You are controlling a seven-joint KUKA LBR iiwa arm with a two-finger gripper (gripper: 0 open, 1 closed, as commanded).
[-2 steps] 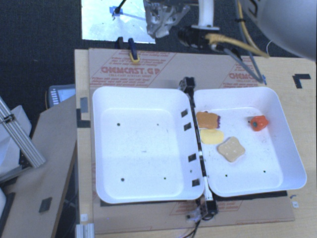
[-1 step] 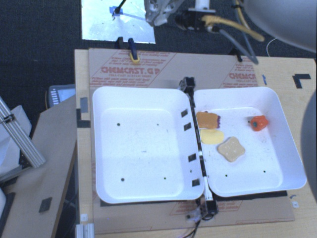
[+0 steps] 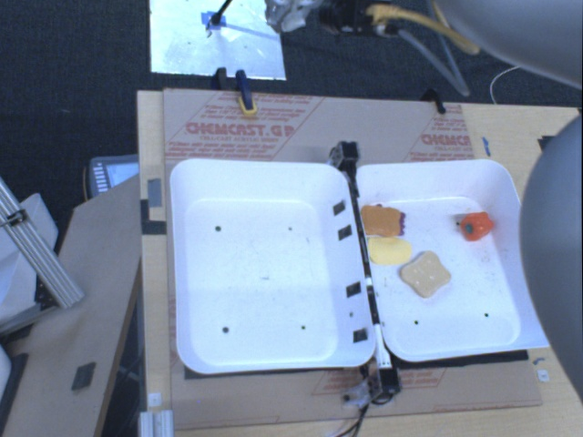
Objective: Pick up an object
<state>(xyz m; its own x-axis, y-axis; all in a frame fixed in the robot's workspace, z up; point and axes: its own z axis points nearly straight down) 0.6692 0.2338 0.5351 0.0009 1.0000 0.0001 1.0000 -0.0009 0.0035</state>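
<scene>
Several small objects lie in the right bin (image 3: 496,330): an orange-brown piece with a purple edge (image 3: 382,220) by the divider, a pale yellow flat piece (image 3: 391,251) just below it, a tan bread-like slice (image 3: 425,274), and a red-orange tomato-like object (image 3: 475,226) further right. My gripper (image 3: 293,0) is high at the top of the camera view, far above and beyond the bins, and I see nothing between its fingers. Grey arm sections cover the top right corner and the right side.
The left bin (image 3: 260,271) sits beside the right one, joined by a black clipped divider (image 3: 357,253). Both rest on a cardboard sheet (image 3: 273,126). A shiny metal plate (image 3: 214,25) lies behind the bench, and yellow and grey cables (image 3: 428,25) trail from the wrist.
</scene>
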